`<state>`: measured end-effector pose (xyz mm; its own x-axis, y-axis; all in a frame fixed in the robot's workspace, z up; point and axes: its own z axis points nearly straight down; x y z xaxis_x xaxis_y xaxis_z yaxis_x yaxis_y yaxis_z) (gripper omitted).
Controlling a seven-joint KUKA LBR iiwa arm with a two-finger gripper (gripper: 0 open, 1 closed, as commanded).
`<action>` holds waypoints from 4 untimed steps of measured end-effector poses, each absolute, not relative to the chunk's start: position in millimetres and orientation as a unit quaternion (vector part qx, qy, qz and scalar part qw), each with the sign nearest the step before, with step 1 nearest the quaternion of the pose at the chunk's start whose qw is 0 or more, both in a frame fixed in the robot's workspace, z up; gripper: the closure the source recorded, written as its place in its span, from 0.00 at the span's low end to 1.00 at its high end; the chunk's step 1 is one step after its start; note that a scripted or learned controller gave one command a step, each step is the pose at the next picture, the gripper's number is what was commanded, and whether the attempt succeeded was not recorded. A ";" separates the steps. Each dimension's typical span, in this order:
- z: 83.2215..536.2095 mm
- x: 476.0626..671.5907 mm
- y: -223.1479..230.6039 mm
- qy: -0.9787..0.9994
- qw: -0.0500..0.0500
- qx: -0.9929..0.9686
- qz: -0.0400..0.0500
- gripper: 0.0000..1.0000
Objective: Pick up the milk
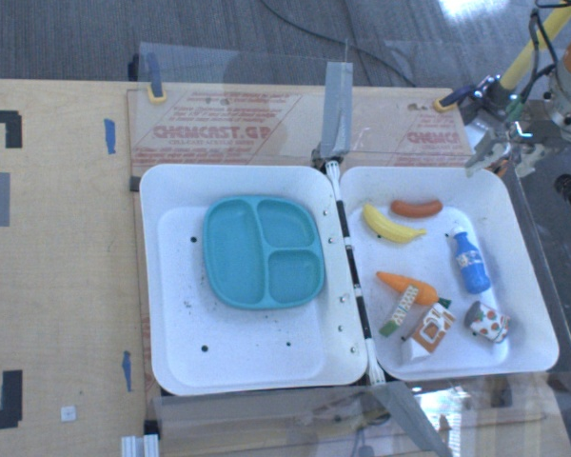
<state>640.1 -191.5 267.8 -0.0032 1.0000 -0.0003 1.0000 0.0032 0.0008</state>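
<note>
The milk looks to be the small white and orange carton [430, 328], lying tilted near the front of the right bin [538, 284]. My gripper [501, 152] hangs over that bin's far right corner, well behind the carton and apart from it. Nothing shows in its grasp. The arm comes in from the upper right, with yellow and blue cables around it.
Also in the right bin are a banana [390, 224], a sausage [416, 208], a blue bottle [470, 262], a carrot [405, 285], an orange and green pack [398, 311] touching the carton, and a spotted toy [487, 322]. A teal divided plate [264, 251] lies in the left bin [171, 284].
</note>
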 end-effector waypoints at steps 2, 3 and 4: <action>97.4 605.6 -212.3 0.656 0.000 0.755 0.005 0.00; 107.3 605.0 -215.7 0.655 0.003 0.756 0.003 1.00; 169.2 586.5 -170.2 0.658 0.001 0.753 0.001 1.00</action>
